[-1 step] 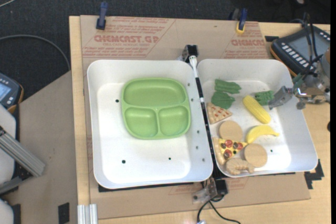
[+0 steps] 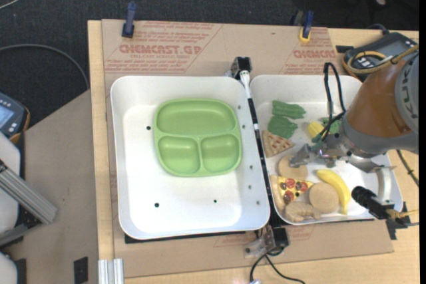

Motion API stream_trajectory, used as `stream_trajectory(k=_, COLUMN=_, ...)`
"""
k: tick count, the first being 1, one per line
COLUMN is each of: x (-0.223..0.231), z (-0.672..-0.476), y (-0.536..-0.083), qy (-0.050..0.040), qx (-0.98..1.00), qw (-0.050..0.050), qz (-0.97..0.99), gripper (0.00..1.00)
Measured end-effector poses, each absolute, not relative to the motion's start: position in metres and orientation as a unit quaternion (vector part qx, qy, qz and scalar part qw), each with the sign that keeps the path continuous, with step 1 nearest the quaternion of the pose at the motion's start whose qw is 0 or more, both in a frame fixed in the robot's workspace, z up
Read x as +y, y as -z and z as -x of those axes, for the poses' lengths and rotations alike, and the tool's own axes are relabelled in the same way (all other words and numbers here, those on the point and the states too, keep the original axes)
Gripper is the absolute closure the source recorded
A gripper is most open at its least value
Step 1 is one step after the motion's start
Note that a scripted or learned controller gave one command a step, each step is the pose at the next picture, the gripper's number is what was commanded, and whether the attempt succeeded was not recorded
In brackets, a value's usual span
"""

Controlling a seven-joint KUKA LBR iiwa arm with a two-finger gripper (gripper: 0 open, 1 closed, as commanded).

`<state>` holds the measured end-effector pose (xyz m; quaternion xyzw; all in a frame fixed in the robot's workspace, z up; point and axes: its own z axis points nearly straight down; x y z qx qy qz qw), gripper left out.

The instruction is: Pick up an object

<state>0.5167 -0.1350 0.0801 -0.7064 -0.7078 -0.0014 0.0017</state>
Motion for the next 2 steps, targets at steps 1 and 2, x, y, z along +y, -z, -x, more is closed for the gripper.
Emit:
stream_trajectory(k=1, x=-0.166, z=-0.530, y=-0.179, qy=0.0011, qx=-0.707, qw=-0.004, qz=0.707, gripper=0.00)
stream_trajectory(k=2, x=-0.137, z=-0.577, y=-0.099, qy=0.0004, qx=-0.709, qw=-0.001, qz=0.705, gripper=0.00)
